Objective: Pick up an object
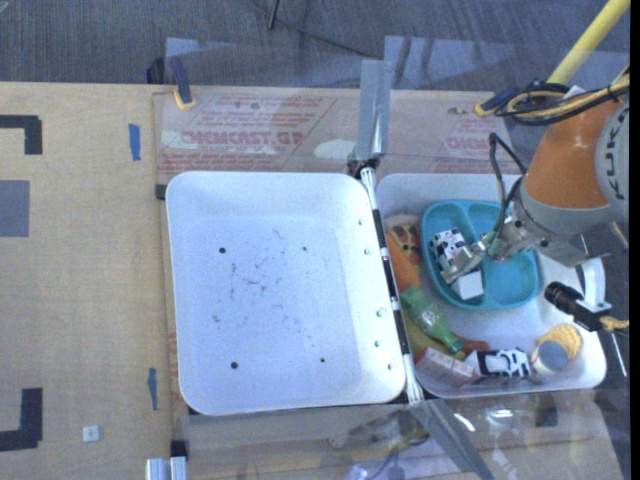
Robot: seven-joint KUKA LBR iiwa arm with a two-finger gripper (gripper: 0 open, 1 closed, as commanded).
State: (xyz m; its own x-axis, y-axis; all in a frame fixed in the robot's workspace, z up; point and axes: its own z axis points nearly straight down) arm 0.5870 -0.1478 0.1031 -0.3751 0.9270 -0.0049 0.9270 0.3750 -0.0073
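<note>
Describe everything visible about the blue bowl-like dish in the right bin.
The shallow blue plastic dish, rounded and glossy, lies open side up in the upper middle of the right white bin. The arm's gripper reaches into it from the right. A small black-and-white item and a white block sit inside. An orange object lies beside its left rim.

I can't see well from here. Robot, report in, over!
Tool down inside teal plastic dish, right white bin. Small black-and-white object beside it. Grip unclear. Clutter crowds dish.
</note>
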